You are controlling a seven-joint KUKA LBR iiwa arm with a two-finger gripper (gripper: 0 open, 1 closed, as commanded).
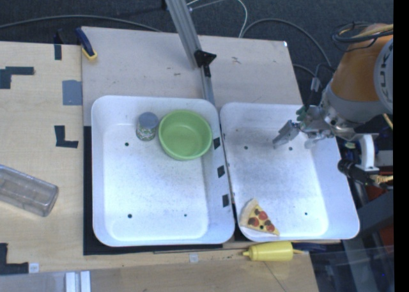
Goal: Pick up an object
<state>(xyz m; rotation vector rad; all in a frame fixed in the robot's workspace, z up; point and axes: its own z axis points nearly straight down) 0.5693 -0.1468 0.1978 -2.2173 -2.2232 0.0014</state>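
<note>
The arm [364, 86] is showing a rounded orange band above a grey wrist section. Its claw [295, 135] is showing dull grey metal fingers, with dark cables looping near the orange band.

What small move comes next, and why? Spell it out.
Probably carry the gripper toward the near-left corner of the right bin, above the pizza slice. It hovers at that bin's far side with nothing between its fingers, and the slice is the one object lying in that bin.
</note>
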